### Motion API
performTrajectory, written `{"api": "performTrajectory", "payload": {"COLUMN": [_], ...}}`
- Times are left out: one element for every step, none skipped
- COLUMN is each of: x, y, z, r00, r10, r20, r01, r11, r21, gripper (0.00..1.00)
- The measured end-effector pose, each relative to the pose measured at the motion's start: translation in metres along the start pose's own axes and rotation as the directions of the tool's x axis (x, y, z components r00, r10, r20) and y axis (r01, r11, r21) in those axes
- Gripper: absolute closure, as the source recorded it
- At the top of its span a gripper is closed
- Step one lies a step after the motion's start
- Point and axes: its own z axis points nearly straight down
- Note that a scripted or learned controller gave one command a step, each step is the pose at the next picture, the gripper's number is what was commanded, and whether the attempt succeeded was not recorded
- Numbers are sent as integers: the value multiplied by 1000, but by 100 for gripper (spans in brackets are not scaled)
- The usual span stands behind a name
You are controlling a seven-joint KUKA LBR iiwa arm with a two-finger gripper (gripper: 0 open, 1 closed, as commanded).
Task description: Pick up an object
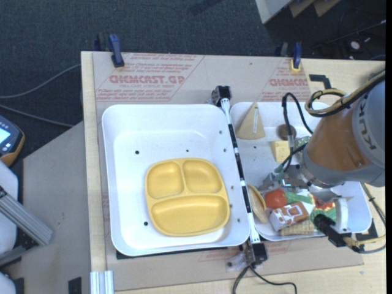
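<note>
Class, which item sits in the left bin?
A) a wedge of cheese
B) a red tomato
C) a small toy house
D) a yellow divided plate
D: the yellow divided plate lies alone in the left bin, while the other small items crowd the right bin.

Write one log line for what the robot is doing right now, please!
arm: low over right bin | gripper: among toys near red ball | left bin: yellow tray | pick: not yet confirmed

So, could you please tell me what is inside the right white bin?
Right white bin: beige wedge, red round piece, small toy house; the arm covers the rest.
</note>
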Motion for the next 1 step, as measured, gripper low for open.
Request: {"api": "performTrajectory", "payload": {"x": [-67], "y": [-15], "z": [-9], "r00": [1000], "r10": [2], "r20": [-3], "r01": [-2], "r11": [1000], "r21": [10], "gripper": [0]}}
